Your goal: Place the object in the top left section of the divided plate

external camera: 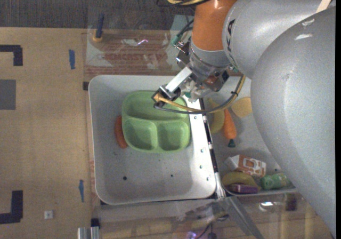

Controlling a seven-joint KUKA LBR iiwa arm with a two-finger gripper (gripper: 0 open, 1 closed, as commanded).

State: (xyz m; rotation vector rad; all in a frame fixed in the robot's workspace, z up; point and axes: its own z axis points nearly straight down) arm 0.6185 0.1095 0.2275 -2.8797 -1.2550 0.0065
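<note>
In the camera view, the light green plastic divided plate (155, 128) sits in the left shallow white bin (106, 174), toward its upper right corner, with an orange carrot-shaped toy (120, 132) touching the plate's left rim. The gripper (160, 97) hangs over the plate's upper right section; whether its fingers are apart or together cannot be told. An orange carrot (229, 128), a yellow round piece (242, 107) and a green item (274, 181) lie in the right bin.

Lime green divided plate (155, 128) in a white bin (106, 168), orange carrot (120, 132) at its left, tan tabletop (42, 142) with blue tape (72, 59).
</note>
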